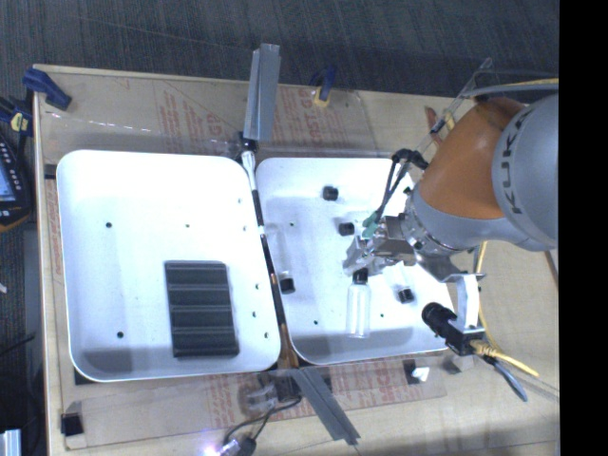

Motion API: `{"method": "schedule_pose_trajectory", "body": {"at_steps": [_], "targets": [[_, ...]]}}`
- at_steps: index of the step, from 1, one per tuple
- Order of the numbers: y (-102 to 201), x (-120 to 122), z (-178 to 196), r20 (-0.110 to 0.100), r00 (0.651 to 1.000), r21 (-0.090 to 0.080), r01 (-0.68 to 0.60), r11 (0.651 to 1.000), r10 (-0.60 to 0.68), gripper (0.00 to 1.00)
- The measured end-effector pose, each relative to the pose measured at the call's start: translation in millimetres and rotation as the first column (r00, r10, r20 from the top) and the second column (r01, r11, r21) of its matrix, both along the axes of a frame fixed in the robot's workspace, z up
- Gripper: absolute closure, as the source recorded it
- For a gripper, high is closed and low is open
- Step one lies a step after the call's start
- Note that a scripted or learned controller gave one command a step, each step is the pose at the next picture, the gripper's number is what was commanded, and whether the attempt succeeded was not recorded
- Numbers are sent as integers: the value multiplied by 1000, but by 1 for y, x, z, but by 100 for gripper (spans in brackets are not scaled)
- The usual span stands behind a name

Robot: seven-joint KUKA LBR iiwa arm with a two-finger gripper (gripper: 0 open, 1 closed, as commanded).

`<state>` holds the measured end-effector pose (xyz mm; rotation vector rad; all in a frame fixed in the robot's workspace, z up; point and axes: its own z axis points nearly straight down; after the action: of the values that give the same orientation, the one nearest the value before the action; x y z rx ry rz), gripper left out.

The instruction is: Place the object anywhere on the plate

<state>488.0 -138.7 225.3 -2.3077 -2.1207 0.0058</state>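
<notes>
While you look down from the fixed camera, the arm [494,174] reaches from the right over the right bin [313,350], its claw [366,255] low above the floor; you cannot tell how far it is open. A clear object [358,310] lies just below it. The dark ribbed plate [200,308] sits in the left bin [85,255], on the surface [171,112].

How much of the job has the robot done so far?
Done: nothing yet, no object lies on the dark ribbed plate in the left bin. In hand: the gripper hangs over the right bin among small black pieces. Left: picking one up and carrying it to the plate.
</notes>
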Motion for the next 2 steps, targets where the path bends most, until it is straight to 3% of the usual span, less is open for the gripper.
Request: {"method": "schedule_pose_trajectory", "body": {"at_steps": [1, 2], "targets": [[53, 38, -36, 0, 999, -2, 37, 999, -37, 100], [127, -12, -27, 1, 999, -3, 53, 999, -53, 100]]}}
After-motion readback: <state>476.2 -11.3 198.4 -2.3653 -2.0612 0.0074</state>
